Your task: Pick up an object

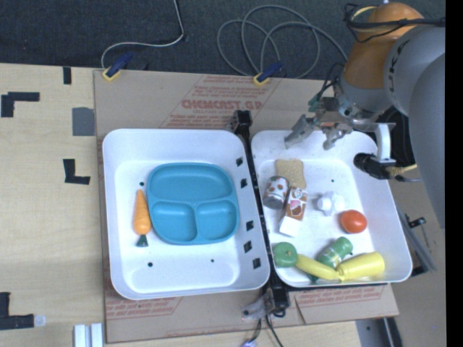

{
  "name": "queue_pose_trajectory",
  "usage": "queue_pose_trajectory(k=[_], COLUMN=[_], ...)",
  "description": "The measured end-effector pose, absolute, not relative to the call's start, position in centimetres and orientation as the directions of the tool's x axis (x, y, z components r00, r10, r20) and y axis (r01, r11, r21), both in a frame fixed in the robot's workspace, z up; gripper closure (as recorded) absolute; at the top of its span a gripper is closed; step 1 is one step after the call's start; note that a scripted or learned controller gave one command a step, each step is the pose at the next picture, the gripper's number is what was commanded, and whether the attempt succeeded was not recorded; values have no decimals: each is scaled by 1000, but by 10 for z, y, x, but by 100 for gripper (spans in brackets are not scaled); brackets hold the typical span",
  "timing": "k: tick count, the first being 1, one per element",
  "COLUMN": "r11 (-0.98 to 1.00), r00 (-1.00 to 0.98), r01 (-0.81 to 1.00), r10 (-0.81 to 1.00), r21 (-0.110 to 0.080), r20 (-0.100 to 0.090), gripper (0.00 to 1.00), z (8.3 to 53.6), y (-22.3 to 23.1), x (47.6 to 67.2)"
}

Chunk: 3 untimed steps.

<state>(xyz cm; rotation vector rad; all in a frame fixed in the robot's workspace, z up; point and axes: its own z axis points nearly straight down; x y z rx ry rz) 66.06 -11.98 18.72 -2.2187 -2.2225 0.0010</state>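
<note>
- Claw [316, 134] sits over the far rim of the right bin [383, 194], both fingers splayed apart with nothing between them, so it's released.
- Grey arm [416, 71] with its orange band [372, 45] comes in from the upper right corner.
- Right bin is where all the grabbable stuff is: a tan cracker-looking square [289, 170] lies nearest the claw, just below it but not touching.
- Right under that, a small can [275, 192] and a little carton [294, 208] lie side by side, pretty much touching.
- Small white thing [324, 203] sits near the middle, can't really tell what it is.
- Red tomato [353, 222] sits toward the right side, on its own.
- Along the near edge: green apple [284, 254], a banana [315, 268], a green can [335, 251] and a yellow bottle [360, 265], all bunched together.
- Left bin [123, 194] has a blue divided plate [194, 202] in the middle and a carrot [141, 215] lying just to its left, lengthwise.
- Both bins sit on a cardboard sheet [202, 103] on the desk [43, 194], with grey cables [278, 38] looping behind.
</note>
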Motion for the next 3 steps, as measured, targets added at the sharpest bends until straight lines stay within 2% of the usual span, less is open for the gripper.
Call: queue_pose_trajectory(k=[1, 3], r11=[2, 2], r00=[-2, -2], r01=[1000, 1000], r10=[1000, 1000], r21=[4, 7], r20=[-1, -2], gripper=[0, 0], z=[91, 90], y=[-100, -105], x=[649, 671])
